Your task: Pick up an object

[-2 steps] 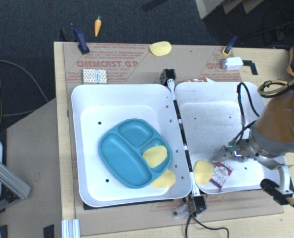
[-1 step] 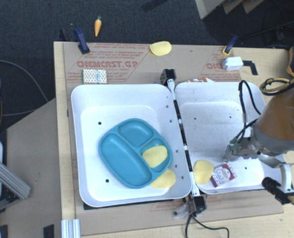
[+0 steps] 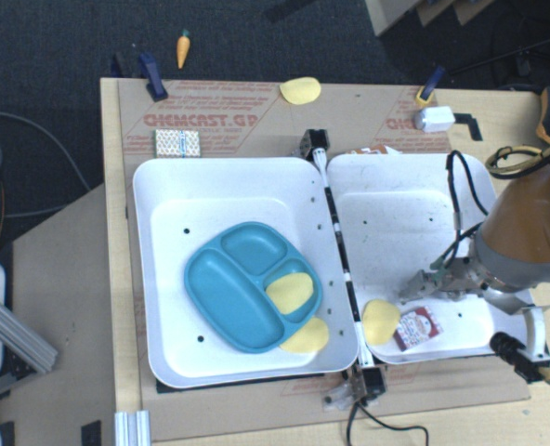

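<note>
My bench (image 3: 210,119) carries printed cardboard under two white bins (image 3: 163,203). On its far edge sit a yellow slice-shaped piece (image 3: 300,90), a small patterned packet (image 3: 177,142), two blue clamps (image 3: 151,75) and a white block (image 3: 436,117). A small orange carrot-like item (image 3: 183,49) lies on the dark floor beyond.

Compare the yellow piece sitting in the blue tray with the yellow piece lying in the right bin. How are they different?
The yellow piece in the blue tray rests in one of the compartments of the blue tray in the left bin; the yellow piece in the right bin lies straight on the white floor of the right bin. The first has tray walls around it; the second lies beside a small red packet. Both are pale yellow, rounded and similar in size.
</note>
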Tool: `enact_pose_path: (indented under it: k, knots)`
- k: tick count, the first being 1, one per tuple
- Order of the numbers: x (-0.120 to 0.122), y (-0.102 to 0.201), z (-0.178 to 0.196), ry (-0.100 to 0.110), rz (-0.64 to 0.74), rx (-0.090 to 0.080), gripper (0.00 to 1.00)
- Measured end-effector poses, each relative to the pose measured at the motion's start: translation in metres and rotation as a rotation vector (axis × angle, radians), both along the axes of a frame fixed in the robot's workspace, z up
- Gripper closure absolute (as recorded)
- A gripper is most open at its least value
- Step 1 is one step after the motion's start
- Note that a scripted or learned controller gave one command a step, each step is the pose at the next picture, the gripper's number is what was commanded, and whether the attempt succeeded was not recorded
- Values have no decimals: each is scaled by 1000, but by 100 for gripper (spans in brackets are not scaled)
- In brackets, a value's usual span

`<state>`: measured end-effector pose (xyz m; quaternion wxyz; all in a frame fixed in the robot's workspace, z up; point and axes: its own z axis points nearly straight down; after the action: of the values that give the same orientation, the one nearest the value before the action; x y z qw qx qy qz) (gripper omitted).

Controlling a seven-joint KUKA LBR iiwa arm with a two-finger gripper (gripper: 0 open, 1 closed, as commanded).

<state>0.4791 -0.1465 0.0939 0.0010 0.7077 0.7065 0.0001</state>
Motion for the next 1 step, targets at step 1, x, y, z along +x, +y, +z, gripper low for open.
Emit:
enact_pose_path:
  k: [1]
  knots:
    - [70,48,-7,1,4,2,0]
